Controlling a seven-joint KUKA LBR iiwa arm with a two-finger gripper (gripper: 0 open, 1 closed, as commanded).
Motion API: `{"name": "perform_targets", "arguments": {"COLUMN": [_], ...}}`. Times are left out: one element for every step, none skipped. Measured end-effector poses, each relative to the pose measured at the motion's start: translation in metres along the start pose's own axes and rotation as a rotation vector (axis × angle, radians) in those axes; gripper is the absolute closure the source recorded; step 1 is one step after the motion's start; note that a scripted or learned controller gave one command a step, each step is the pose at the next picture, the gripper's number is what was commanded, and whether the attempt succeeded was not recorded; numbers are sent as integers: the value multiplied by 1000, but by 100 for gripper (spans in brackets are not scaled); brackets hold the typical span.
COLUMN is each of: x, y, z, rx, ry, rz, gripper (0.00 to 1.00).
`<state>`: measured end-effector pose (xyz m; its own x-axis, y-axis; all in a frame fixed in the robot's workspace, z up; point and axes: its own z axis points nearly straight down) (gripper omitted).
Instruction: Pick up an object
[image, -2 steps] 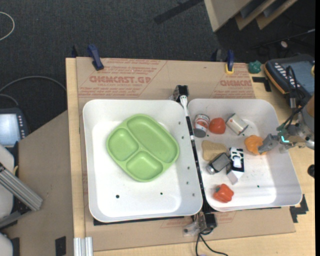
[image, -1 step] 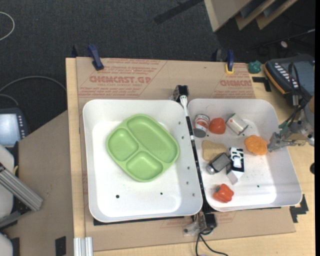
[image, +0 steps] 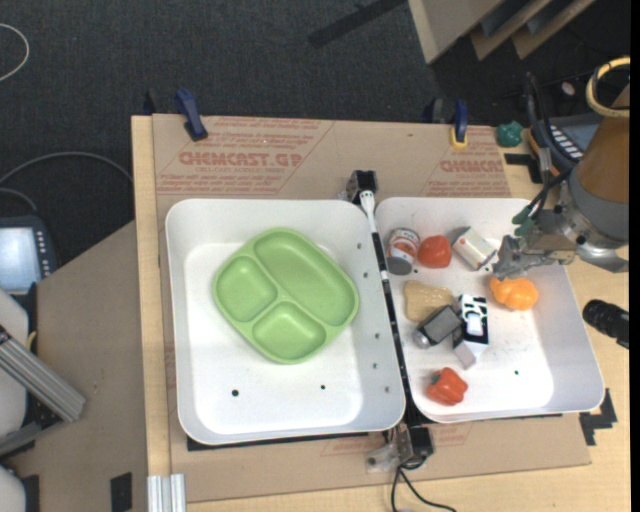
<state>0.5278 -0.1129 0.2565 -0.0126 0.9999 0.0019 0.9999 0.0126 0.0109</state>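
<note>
Glossy white bins hold a ridged green plate; metal claw, grip unclear, touches a lumpy orange toy.

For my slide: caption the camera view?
Gripper poised above an orange toy in the cluttered right bin; green plate left.

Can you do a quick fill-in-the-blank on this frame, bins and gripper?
1. The green divided plate lies in the ____ bin.
2. The plate has ____ compartments.
3. The gripper hovers just above the ____ toy in the right bin.
4. The red pepper-like toy sits near that bin's ____ edge.

Missing words: left; three; orange; front
</note>
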Motion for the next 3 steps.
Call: {"name": "perform_targets", "arguments": {"x": [76,131,204], "y": [-48,-45,-44], "z": [-54,-95,-167], "rx": [6,5,2], "ry": [0,0,1], "rz": [4,5,3], "gripper": [100,100,100]}}
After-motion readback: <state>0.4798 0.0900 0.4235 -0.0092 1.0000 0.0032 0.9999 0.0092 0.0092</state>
